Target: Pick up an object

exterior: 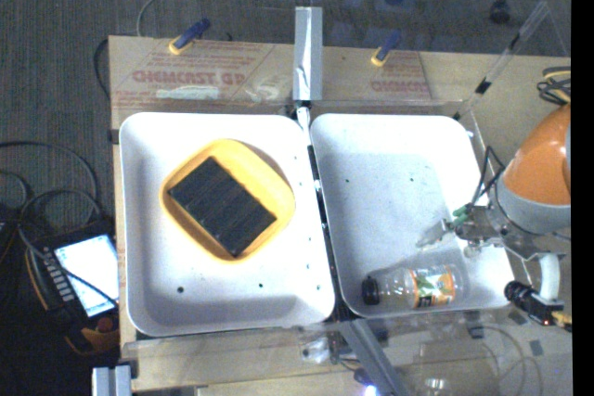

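A clear plastic bottle (415,286) with a dark cap and an orange-green label lies on its side near the front wall of the right bin (390,153). In the left bin (148,283) sits a yellow dish (181,181) with a black ribbed slab (223,204) resting in it. My gripper (457,225) hangs low over the right bin's right side, just above and to the right of the bottle, apart from it. The arm's orange band (548,167) rises behind the gripper.
A metal post (306,51) stands at the back between the bins, on a cardboard sheet (204,79) held by two clamps. Cables and a lit device (83,274) lie on the floor to the left. A clear panel edges the right bin.
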Motion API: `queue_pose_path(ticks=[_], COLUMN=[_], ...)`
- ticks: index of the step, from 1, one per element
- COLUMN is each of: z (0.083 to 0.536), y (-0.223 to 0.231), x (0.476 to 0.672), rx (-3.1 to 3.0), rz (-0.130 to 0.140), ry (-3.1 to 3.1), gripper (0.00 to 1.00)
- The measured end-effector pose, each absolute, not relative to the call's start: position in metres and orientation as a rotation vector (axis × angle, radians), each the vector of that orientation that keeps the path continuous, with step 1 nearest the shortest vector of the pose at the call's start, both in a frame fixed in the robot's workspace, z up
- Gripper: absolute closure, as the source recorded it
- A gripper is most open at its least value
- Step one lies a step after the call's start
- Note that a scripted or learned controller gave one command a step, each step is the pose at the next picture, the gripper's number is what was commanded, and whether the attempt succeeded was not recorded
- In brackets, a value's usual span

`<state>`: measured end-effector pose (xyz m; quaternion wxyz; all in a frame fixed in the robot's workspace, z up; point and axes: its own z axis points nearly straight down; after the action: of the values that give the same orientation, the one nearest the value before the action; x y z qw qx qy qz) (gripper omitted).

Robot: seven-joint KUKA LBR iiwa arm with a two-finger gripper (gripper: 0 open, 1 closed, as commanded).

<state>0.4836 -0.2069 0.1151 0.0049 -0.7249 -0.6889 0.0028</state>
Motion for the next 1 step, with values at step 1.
queue_pose_path(ticks=[1], z=[0.2462], y=[-0.1983], x=[0.4974], rx=[-2.440], rz=[0.008], ry=[-1.978], gripper=[0.00])
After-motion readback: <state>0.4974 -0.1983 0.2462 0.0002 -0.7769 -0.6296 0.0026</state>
